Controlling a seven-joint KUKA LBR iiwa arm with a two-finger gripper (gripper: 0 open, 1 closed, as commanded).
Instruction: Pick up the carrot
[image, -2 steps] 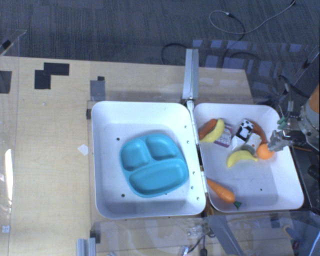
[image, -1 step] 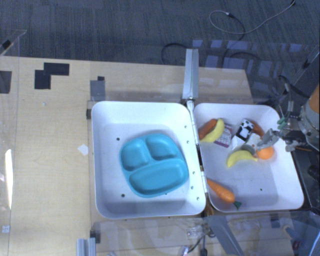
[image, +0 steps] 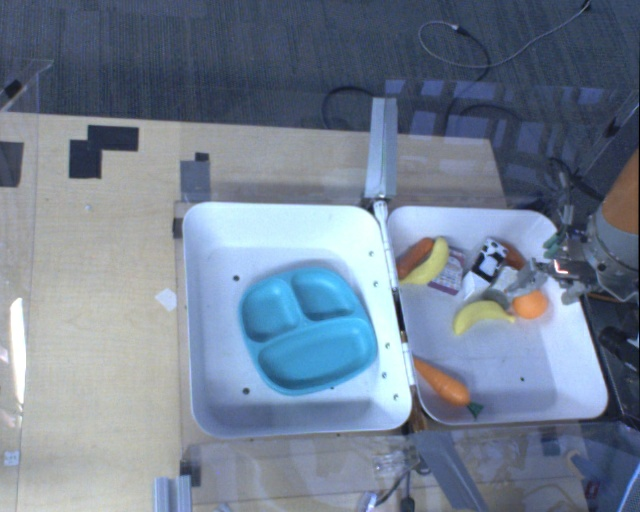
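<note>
Carrot (image: 442, 382) is what the arm must lift, and it lies in the near left corner of the right bin (image: 580, 395), close against the wall shared with the left bin, its green tip pointing toward the near edge.

Going from the biggest things down: the table (image: 90, 300) carries both bins. The left bin (image: 215, 300) holds a blue divided plate (image: 308, 331). The right bin holds the clutter: a yellow banana (image: 482, 316) near the middle, a second banana (image: 432, 262) over a reddish piece at the far left, a small purple packet (image: 452, 270), a black-and-white toy (image: 488, 259) and a small orange ball (image: 530, 305).

The gripper (image: 562, 266) hangs over the right bin's far right side, near the orange ball and well apart from the carrot. Whether the jaws are open or closed I cannot tell; nothing is seen between them.

To do this step well, I judge the arm should travel toward the near left corner, passing over the middle banana. The jaws should straddle the carrot across its width, at its thicker middle. The bin wall just beside it leaves little room, so the descent should be slow and centred.
</note>
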